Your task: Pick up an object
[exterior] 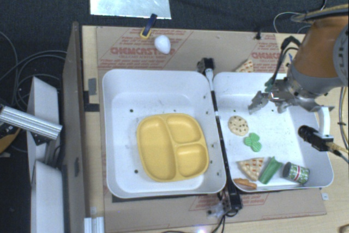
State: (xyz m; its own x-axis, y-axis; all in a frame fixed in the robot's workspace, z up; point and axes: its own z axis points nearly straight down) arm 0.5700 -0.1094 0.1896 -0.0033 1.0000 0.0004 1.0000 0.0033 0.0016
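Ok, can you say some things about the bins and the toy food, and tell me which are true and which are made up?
1. The yellow tray lies in the left bin. True.
2. The cookie is on the tray. False: it lies in the right bin.
3. The gripper holds the can. False: the can lies in the right bin, apart from the gripper.
4. The pizza slice lies in the right bin. True.
5. A white egg lies outside both bins. True.

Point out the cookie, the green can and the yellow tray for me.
cookie (238, 125), camera view, centre of its top face.
green can (295, 173), camera view, middle of its side.
yellow tray (151, 139), camera view, floor of its long left compartment.
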